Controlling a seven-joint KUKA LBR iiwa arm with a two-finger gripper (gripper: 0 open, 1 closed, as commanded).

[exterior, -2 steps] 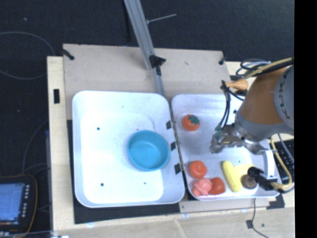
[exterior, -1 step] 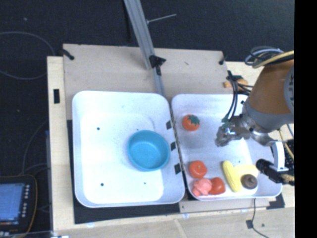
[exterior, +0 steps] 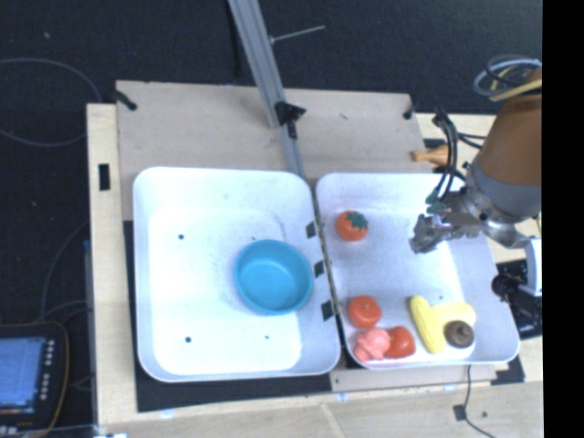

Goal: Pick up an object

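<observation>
The tool [exterior: 427, 234] hangs over the upper right part of the right bin [exterior: 392, 190], with nothing visibly between its tips; whether it is apart or together cannot be told from this angle. To its left, well apart from it, lies an orange toy fruit with a green top [exterior: 351, 225]. Along the near wall of the same bin sit another orange toy fruit [exterior: 365, 312], a pink toy [exterior: 370, 345] touching a red one [exterior: 400, 340], and a yellow piece [exterior: 427, 322] beside a brown-ended cylinder [exterior: 458, 333]. The left bin [exterior: 182, 199] holds a blue bowl [exterior: 273, 276]. Both bins rest on the counter [exterior: 347, 117].
</observation>
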